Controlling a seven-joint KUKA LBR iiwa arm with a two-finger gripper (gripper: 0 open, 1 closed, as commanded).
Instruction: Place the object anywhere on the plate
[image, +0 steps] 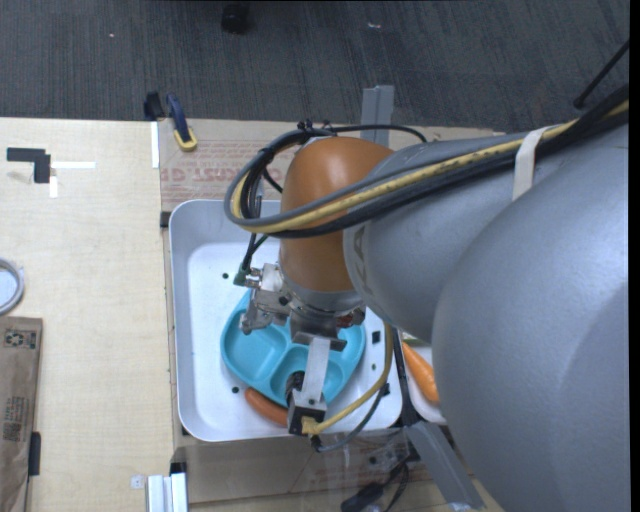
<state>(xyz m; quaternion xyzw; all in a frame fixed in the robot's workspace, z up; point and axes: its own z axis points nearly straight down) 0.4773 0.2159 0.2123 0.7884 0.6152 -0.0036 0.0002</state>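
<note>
Hovering low over the blue plate (248, 352) in the left bin (190, 300), the hand (300, 332) is hiding its own grip, so can't tell wide, narrow or holding. Orange piece (262, 404) is lying just off the plate's near edge; placing is looking undone.

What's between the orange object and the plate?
Nothing visible. The orange object lies in the bin just beside the lower rim of the plate. The arm hangs over the plate's middle, hiding part of it.

one camera above the bench (80, 250) looks down aslant; the arm (520, 300) looms close at right.
</note>
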